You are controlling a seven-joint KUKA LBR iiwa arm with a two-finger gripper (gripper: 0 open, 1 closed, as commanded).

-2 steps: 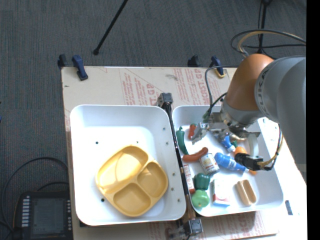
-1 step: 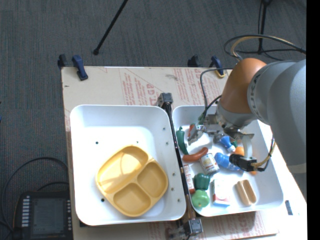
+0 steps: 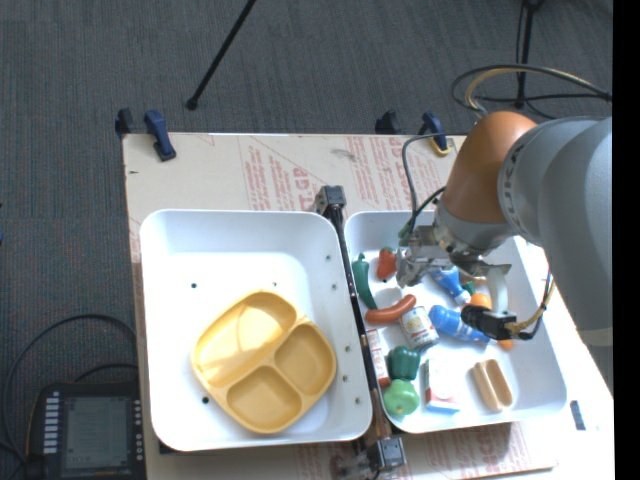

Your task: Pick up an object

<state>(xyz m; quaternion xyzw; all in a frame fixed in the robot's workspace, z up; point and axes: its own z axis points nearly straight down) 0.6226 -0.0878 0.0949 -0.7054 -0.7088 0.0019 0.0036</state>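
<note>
**Toy pile in the right bin, end effector parked over it**

The closest candidate looks like the little hot dog (image 3: 391, 311), lying mid-frame right, just below the end effector (image 3: 425, 265). My guess is it's light hollow plastic, stiff and kinda slick, so pinching across its narrow middle seems the safest bet. Honestly can't tell how far open the end effector is or whether it has anything; the wrist blocks that.

The right bin (image 3: 545, 393) is crammed: blue bottle (image 3: 457, 323), small can (image 3: 417, 328), green apple (image 3: 401, 398), a bun-type thing (image 3: 491, 385), plus more bits touching each other. The left bin (image 3: 240, 233) holds a yellow divided plate (image 3: 265, 361), sitting toward the lower middle of the frame. Both bins rest on the tabletop (image 3: 230, 173).
</note>
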